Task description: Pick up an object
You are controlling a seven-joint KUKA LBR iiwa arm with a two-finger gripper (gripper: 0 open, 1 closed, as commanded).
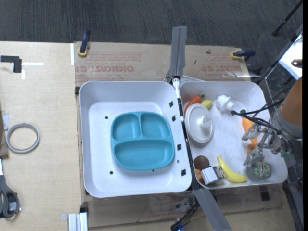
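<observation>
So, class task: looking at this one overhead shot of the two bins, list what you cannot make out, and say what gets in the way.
- The gripper, camera view: cables and wrist hardware clutter it, so its state is unclear.
- The round patterned object under it: too small and blurred to identify.
- The orange item behind the white lid: partly hidden by the lid.
- The scissors: cut off by the left edge.

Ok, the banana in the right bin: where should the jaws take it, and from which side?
Probably across the middle of the banana, coming straight down. It lies flat on the floor of the right bin, curving from lower right up toward the left, so its narrow width fits best. A small boxy item crowds its left end, so stay toward the centre.
</observation>
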